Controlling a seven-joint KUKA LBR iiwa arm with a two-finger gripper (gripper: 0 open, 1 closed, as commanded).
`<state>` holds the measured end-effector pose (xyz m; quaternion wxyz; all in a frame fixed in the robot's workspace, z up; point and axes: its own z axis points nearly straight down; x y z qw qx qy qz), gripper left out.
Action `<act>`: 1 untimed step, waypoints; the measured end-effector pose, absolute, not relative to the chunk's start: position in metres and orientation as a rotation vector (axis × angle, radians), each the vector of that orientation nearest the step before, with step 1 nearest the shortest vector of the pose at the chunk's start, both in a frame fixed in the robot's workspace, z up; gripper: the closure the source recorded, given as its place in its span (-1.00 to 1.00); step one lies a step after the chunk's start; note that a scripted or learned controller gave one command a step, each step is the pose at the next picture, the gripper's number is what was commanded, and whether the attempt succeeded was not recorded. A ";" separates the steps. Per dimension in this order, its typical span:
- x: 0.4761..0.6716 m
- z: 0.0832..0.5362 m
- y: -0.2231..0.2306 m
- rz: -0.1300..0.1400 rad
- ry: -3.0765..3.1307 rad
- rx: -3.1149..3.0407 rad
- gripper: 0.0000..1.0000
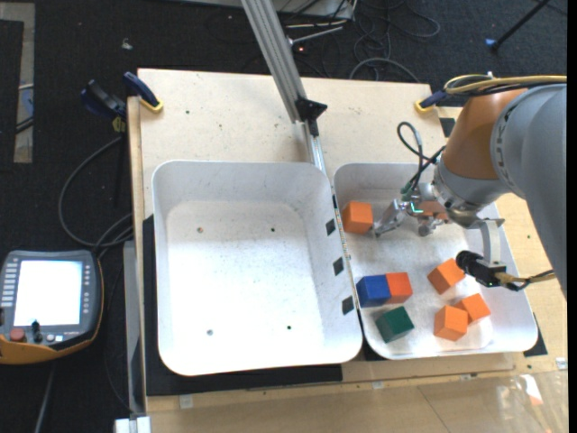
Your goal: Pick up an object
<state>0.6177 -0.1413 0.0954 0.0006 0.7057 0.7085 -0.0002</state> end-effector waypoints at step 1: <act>0.618 0.095 -0.141 -0.001 2.225 2.217 -1.00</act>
